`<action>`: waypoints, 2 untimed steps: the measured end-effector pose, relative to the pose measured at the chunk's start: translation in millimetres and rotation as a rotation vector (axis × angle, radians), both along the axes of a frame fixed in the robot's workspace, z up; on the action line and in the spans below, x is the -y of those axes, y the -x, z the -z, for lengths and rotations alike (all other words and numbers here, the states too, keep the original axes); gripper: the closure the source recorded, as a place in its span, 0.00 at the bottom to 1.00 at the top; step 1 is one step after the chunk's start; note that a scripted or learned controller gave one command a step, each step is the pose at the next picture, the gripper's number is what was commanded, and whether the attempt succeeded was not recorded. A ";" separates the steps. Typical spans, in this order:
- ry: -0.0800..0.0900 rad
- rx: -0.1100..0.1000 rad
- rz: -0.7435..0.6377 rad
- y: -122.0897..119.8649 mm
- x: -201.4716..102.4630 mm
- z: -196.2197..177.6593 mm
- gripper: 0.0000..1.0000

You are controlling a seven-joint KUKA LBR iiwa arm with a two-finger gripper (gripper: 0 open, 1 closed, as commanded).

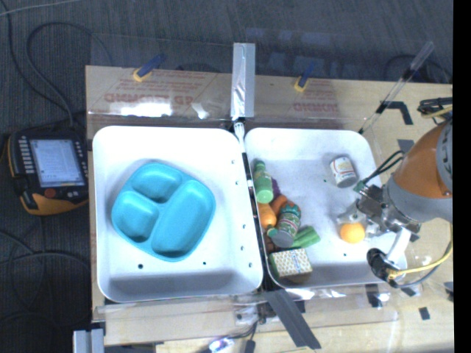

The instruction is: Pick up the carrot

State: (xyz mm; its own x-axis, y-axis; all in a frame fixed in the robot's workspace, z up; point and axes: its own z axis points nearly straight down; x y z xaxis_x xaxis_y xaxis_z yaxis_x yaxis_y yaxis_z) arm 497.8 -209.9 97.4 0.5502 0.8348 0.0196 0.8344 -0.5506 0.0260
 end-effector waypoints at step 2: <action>0.007 -0.036 -0.169 -104.1 -10.5 -139.5 1.00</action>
